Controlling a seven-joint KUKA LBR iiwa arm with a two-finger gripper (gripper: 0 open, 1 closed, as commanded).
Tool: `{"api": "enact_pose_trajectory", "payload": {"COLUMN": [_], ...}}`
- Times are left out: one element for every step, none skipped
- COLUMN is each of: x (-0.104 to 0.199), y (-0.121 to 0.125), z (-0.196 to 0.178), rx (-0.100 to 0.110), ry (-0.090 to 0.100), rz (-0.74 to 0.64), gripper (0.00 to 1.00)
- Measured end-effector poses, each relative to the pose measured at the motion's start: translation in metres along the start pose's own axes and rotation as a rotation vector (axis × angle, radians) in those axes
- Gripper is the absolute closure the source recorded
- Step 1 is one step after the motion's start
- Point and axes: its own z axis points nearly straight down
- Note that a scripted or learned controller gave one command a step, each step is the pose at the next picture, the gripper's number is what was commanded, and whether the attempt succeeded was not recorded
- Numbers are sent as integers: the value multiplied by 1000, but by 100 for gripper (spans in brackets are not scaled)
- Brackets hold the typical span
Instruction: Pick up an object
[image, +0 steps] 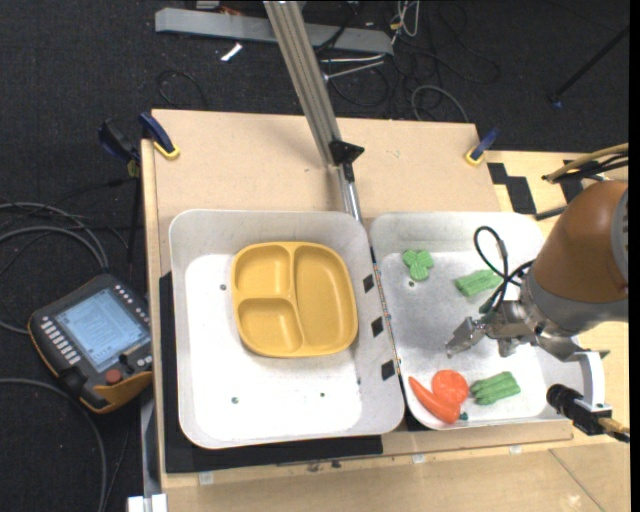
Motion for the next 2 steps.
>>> {"api": "enact_pose_trajectory", "payload": {"x": [0, 1], "y": [2, 3], "z": [-13, -55], "rx": [-6, -10], "ry": [-1, -2], "rz": [-1, -4], "gripper": [100, 100]}}
